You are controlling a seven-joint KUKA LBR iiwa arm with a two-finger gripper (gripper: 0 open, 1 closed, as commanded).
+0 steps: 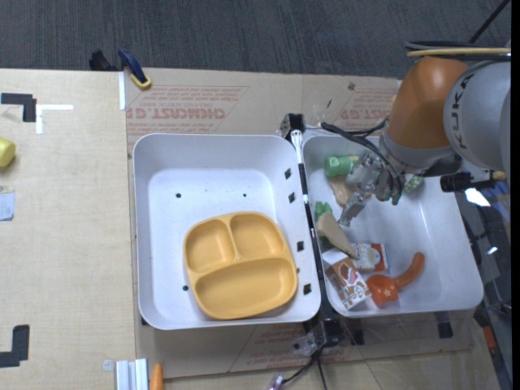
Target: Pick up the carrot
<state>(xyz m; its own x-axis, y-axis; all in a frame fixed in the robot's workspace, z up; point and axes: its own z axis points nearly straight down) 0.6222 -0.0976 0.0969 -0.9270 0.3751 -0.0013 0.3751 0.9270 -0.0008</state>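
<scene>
pincer over right bin, finger state cannot be told | carrot at bin's 5 o'clock, apart | yellow plate in left bin

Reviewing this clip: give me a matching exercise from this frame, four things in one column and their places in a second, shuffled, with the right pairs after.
Things:
1. divided yellow plate
2. orange carrot-like piece
3. green item
4. gripper

Places:
A. far end of the right bin
B. near end of the right bin, right of the snack packets
C. over the middle of the right bin
D. in the left bin

Pairs: 1-D, 2-B, 3-A, 4-C
</scene>
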